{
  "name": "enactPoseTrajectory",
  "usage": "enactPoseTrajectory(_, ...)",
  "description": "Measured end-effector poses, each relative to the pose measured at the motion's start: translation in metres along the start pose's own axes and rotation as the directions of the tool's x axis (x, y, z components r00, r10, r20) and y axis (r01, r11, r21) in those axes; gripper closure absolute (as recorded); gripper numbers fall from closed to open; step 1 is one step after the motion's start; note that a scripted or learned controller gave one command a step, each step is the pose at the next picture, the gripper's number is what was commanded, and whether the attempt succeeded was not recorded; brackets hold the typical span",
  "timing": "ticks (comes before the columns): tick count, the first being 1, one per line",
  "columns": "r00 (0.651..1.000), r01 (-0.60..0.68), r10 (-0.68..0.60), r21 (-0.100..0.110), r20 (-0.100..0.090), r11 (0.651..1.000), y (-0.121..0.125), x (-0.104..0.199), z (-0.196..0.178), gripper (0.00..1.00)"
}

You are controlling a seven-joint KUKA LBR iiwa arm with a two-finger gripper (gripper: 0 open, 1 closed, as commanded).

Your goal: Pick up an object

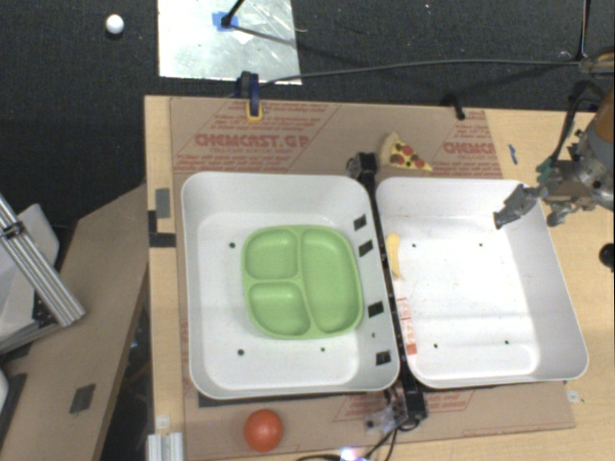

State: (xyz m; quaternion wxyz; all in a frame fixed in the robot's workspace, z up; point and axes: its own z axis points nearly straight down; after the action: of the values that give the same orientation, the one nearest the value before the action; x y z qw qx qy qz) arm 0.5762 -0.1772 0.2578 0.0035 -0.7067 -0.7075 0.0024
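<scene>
A pale yellow object (392, 255) lies against the left wall of the right white bin (538, 353). My gripper (532, 210) hangs over the upper right part of that bin, far to the right of the yellow object. Its two dark fingers (507, 210) stand apart, open, with nothing between them. A green divided plate (302, 279) sits in the middle of the left white bin (216, 248).
A toy pizza slice (405, 154) lies on the cardboard behind the bins. A red ball (262, 429) rests on the bench in front of the left bin. A blue and yellow clamp (250, 94) stands at the back edge. Black clips line the seam between the bins.
</scene>
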Motion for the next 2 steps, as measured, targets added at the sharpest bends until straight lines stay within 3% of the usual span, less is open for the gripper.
enactPoseTrajectory(1,1.0,0.003,-0.003,-0.01,0.002,1.0,0.002,0.0,-0.006,0.0)
enactPoseTrajectory(2,1.0,0.001,-0.001,-0.007,0.001,1.0,0.01,0.0,0.054,0.0)
